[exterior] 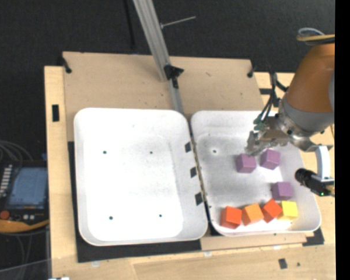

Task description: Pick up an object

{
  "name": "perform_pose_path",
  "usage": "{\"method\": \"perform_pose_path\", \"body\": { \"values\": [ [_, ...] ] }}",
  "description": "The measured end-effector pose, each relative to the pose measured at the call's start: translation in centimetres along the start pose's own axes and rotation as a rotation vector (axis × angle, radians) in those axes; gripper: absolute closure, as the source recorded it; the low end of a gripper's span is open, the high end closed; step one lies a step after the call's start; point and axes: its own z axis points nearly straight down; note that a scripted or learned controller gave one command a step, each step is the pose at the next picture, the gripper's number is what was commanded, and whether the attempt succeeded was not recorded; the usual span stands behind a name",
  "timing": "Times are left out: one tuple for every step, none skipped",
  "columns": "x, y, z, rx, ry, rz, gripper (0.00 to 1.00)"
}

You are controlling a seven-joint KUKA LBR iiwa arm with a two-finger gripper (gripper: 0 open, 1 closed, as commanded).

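Pincer (258,146), finger state impossible to tell, hangs above two purple cubes (245,163) in the right bin (221,121); descent and grasp appear next.

grey arm (306,118), orange band (315,77), dark cables (275,89)

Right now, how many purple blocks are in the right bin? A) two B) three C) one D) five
B: three purple blocks lie in the right bin, at and; the row near its front edge is orange and yellow.
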Motion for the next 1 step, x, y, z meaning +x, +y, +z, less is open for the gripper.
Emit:
{"method": "perform_pose_path", "body": {
  "values": [
    [4.42, 0.58, -0.59, 0.004, 0.003, -0.004, 1.00]
  ]
}}
